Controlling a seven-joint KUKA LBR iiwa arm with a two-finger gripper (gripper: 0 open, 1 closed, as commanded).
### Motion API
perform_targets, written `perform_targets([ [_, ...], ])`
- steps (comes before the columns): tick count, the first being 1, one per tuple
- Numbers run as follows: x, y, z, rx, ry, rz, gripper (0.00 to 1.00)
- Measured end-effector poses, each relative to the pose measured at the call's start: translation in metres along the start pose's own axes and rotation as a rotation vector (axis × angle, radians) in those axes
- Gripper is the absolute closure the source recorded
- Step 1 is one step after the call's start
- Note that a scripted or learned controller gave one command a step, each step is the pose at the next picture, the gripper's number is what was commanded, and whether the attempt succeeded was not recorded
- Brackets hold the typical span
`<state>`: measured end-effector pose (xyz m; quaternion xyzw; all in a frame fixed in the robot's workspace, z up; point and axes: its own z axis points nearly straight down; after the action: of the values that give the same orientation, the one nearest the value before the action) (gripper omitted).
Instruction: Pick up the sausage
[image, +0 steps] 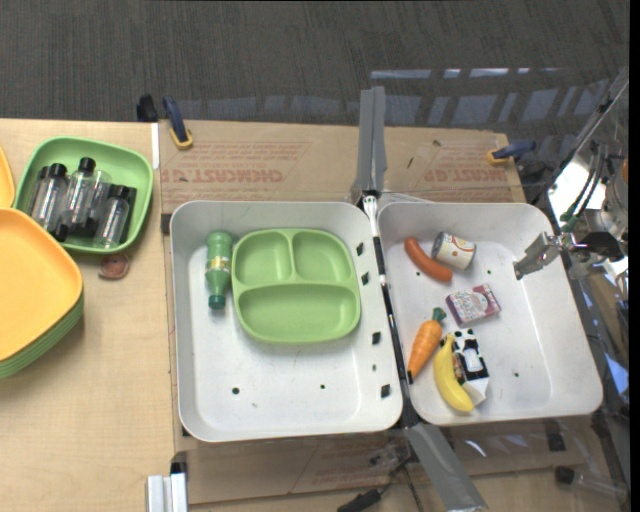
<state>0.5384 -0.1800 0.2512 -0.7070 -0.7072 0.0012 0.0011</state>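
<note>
Sausage (428, 259) is seen lying in right bin (560, 400), upper left part, beside a small can (454, 249). Gripper (535, 258) is seen well right of it; its grip state cannot be told.

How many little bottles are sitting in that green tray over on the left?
4, as far as I can count: small dark-capped bottles lying side by side in the square green tray on the bench, left of the bins. They overlap, so another may be hidden. A separate green bottle lies in the left bin.

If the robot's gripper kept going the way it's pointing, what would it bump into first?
The gripper points down-left into the right bin. Probably the bin's bare white floor first; further along lies the pink packet, though depth is hard to judge.
</note>
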Motion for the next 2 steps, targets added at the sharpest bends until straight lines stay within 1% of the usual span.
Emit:
perform_targets([
  [1, -0.0006, 0.0002, -0.0080, 0.002, -0.001, -0.001, 1.00],
  [2, -0.0014, 0.0003, -0.0155, 0.004, -0.001, -0.001, 1.00],
])
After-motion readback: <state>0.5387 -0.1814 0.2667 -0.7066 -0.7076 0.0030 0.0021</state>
